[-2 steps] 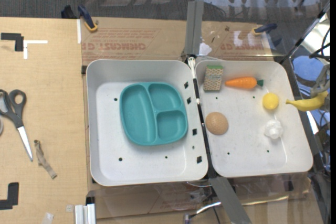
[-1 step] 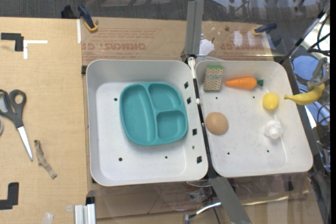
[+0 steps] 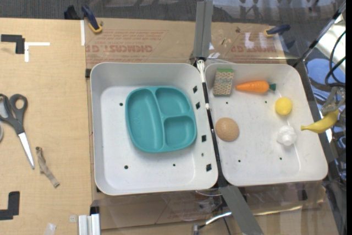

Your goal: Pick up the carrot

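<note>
White plastic, two bins: left bin [image 3: 104, 173] and right bin [image 3: 258, 173], side by side, sharing a middle edge.

Counts:
- One teal plate [image 3: 161, 118], three compartments, alone in the left bin.
- Six items at the right bin: one carrot [image 3: 253, 86], one green-and-tan block [image 3: 224, 81], one yellow ball [image 3: 283, 106], one brown egg-shaped piece [image 3: 226, 129], one small white lump [image 3: 286, 136], and one banana [image 3: 320, 124] lying across the rim at 3 o'clock.
- One pair of scissors [image 3: 16, 118] on the bench, well apart to the left.

The carrot is orange and smooth and lies flat near the right bin's 12 o'clock wall. Its narrow tip points to 9 o'clock, its green stub to 3 o'clock.

Edges and room: the block sits just beside the tip at 9 o'clock; I cannot tell whether they touch. The back wall is near at 12 o'clock. The yellow ball is near at 4 o'clock, apart from the stub. At 6 o'clock of the carrot I see bare bin floor, the widest open side.

I cannot tell the gripper's state.
</note>
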You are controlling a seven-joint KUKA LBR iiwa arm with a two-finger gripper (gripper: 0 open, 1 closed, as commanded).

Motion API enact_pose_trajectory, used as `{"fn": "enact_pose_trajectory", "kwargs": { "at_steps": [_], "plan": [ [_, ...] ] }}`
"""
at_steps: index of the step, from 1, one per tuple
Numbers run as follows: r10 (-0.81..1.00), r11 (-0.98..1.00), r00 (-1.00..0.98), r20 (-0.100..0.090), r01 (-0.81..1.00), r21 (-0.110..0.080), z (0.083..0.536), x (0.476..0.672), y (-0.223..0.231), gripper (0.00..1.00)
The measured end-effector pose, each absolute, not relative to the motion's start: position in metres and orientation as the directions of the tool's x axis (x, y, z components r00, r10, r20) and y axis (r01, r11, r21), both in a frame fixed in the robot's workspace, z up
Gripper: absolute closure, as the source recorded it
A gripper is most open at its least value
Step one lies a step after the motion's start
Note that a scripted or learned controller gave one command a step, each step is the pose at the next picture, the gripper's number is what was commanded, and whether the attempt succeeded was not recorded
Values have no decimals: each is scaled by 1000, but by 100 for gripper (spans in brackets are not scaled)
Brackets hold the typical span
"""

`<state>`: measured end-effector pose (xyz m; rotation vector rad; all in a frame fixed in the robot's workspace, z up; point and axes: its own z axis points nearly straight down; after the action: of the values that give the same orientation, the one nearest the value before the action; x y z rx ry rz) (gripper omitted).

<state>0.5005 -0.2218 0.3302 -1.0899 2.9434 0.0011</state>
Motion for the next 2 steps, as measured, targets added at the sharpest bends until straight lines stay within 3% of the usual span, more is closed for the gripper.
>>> {"fn": "enact_pose_trajectory", "kwargs": {
  "at_steps": [1,2],
  "plan": [
    [-704,710,-710,-5,-704,-4,357,511,-221,100],
    [-736,676,-676,-5,-736,-3,368,595,-221,100]
  ]
}}
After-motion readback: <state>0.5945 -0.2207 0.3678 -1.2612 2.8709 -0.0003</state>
